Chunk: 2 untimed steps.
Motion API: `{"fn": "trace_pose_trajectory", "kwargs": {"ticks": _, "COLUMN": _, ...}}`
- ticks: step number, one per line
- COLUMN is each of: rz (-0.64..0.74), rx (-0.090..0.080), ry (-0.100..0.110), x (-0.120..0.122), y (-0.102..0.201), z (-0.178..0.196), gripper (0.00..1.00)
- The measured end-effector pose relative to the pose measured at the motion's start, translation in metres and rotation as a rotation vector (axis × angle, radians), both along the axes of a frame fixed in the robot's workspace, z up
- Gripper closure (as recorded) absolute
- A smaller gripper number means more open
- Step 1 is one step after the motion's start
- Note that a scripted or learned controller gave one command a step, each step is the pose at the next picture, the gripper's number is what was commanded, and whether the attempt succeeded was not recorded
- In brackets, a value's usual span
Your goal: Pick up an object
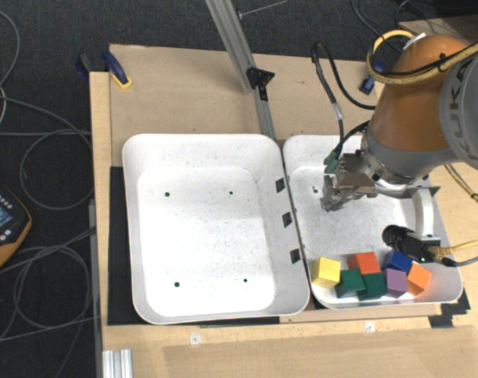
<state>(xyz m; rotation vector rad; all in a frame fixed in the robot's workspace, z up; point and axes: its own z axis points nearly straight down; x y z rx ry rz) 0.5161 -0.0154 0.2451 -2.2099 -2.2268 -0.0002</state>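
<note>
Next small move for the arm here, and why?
Probably shift the gripper toward the near edge of the right bin before descending. It hangs over bare floor at mid-bin, while the yellow block, green block, purple block and others cluster along the near wall.

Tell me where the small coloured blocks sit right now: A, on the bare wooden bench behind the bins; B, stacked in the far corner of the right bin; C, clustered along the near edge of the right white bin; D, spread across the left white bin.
C: the small coloured blocks, yellow, green, orange, blue and purple, are bunched together at the near edge of the right white bin, nearer the camera than the two-finger gripper.
</note>
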Motion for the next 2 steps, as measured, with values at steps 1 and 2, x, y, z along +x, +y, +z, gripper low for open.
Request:
{"fn": "trace_pose_trajectory", "kwargs": {"ticks": 1, "rz": -0.002, "rx": -0.001, "ry": -0.001, "x": 0.01, "y": 0.048, "z": -0.011, "gripper": 1.0}}
{"fn": "trace_pose_trajectory", "kwargs": {"ticks": 2, "rz": 0.0, "rx": 0.0, "ry": -0.004, "x": 0.026, "y": 0.105, "z": -0.017, "gripper": 1.0}}
